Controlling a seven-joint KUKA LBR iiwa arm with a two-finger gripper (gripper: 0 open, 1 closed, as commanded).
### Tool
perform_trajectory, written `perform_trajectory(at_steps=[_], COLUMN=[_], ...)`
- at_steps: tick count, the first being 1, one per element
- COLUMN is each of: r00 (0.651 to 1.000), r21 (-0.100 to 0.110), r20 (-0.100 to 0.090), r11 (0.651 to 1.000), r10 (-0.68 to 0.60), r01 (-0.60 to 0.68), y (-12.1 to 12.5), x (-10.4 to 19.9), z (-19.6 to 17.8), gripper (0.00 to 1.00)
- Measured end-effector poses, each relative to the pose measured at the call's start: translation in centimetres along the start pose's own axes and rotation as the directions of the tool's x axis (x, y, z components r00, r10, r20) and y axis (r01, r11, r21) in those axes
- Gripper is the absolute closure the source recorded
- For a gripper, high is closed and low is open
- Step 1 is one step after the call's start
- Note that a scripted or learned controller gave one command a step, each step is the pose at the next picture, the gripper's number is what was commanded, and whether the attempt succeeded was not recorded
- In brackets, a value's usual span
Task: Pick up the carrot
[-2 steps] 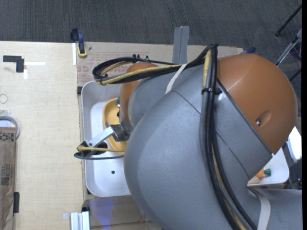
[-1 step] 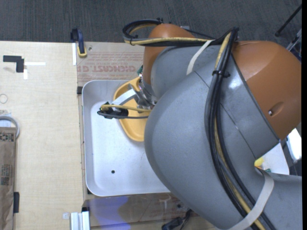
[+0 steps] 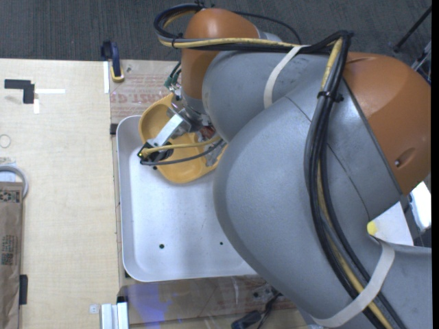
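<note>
My gripper [image 3: 184, 112] reaches down into the far end of the white bin [image 3: 171, 238], right over a yellow-orange bowl [image 3: 180, 170] that lies against the bin's far wall. A small orange-red patch [image 3: 203, 137] shows beside the wrist inside the bowl; it is too small to identify. The grey arm with its orange bands covers the bin's right half and whatever lies there.
Pale wooden bench top [image 3: 62, 184] spreads to the left of the bin. A brown paper bag [image 3: 9, 238] lies at the left edge, and a black L-shaped mark [image 3: 20, 88] and a blue clamp [image 3: 110, 51] sit near the far side.
</note>
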State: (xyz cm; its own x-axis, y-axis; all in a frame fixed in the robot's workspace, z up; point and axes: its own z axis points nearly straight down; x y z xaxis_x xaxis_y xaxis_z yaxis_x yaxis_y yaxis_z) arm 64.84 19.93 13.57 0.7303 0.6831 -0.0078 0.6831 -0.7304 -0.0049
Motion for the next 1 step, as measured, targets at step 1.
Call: perform_trajectory(at_steps=[1], r00=[0.978], r21=[-0.006], r20=[-0.018], r11=[0.978], r10=[-0.206], r01=[0.206], y=[-1.53], x=[1.77], z=[1.34], gripper=[0.0])
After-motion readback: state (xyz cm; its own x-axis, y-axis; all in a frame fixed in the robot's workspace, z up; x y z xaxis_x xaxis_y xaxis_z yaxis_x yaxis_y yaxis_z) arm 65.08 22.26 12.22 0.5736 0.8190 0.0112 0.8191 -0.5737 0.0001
